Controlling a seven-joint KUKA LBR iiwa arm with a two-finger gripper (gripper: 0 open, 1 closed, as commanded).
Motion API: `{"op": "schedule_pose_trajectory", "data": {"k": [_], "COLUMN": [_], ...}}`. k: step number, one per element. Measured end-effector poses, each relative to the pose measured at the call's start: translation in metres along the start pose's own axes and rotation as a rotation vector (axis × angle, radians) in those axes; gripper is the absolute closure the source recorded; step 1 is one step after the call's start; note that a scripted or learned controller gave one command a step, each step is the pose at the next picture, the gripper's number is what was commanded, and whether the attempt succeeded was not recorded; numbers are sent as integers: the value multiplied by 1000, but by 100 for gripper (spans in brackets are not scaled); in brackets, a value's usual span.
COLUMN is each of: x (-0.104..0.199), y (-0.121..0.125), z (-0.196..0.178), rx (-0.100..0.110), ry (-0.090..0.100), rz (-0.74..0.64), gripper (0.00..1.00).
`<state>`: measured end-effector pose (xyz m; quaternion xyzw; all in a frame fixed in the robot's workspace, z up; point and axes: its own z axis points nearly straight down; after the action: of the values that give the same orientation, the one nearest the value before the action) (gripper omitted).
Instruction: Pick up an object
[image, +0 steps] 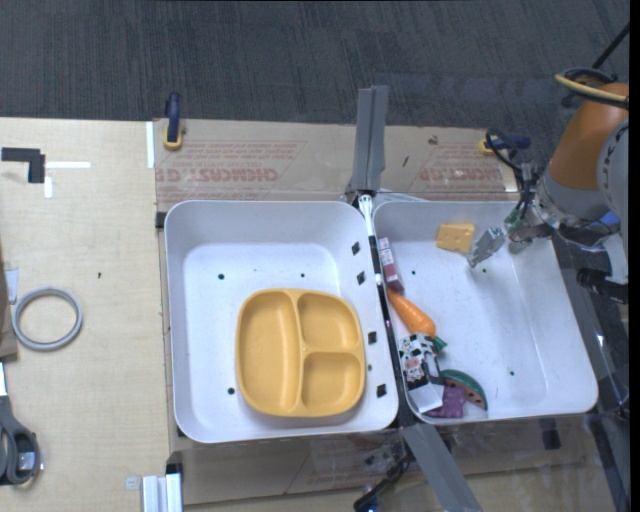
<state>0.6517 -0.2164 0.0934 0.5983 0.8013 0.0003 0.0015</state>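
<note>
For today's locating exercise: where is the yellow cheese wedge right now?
The cheese wedge lies in the right bin, near its far edge, just left of the gripper.

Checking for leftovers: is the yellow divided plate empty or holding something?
Empty: the yellow divided plate shows three bare compartments.

Both white bins (190, 330) look like smooth, slightly glossy plastic. The yellow divided plate (300, 352) in the left one is matt plastic. The bench top (90, 400) is pale, matt wood grain, with brown printed cardboard (250, 165) lying behind the bins. A grey ring (45, 318) looks like smooth tape. The gripper (488, 246) is dull grey metal
</note>
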Motion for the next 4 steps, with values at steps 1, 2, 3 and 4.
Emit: {"op": "schedule_pose_trajectory", "data": {"k": [1,2,3,4], "x": [54,55,55,1], "y": [24,24,24,7], "z": [1,-8,-7,1], "rx": [4,6,6,10], "ry": [0,-4,-3,1], "rz": [533,530,530,642], "gripper": [0,100,0,0]}}
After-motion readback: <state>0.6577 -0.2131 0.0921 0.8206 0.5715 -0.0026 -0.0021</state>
